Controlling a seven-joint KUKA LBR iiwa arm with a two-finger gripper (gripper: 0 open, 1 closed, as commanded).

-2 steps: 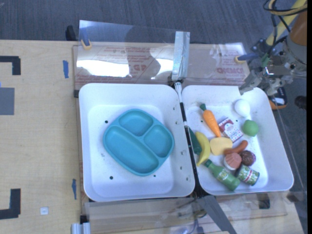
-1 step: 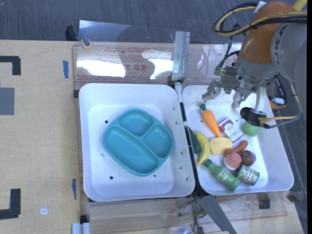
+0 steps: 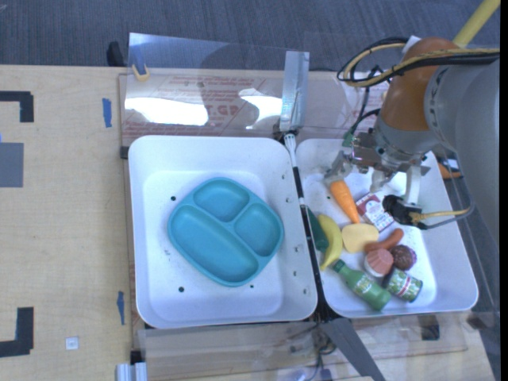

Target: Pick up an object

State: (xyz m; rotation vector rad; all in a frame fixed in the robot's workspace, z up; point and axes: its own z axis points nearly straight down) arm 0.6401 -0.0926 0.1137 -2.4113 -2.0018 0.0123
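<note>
hand [image 3: 373, 165] poised upper centre of right bin [image 3: 456, 284]; grip state unclear. carrot [image 3: 344, 201] just below-left of it, long axis running upper-left to lower-right.

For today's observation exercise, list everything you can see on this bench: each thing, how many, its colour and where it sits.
bins: 2, white, side by side on the bench
divided plate: 1, turquoise, left bin
carrot: 1, orange, right bin, upper part
banana: 1, yellow, right bin, left side
bottle: 1, green, right bin, lower edge
can: 1, green, beside the bottle
clear panel: 1, transparent, behind the bins
arm: 1, grey with orange band, above right bin
claw: 1, dark, above the carrot
</note>
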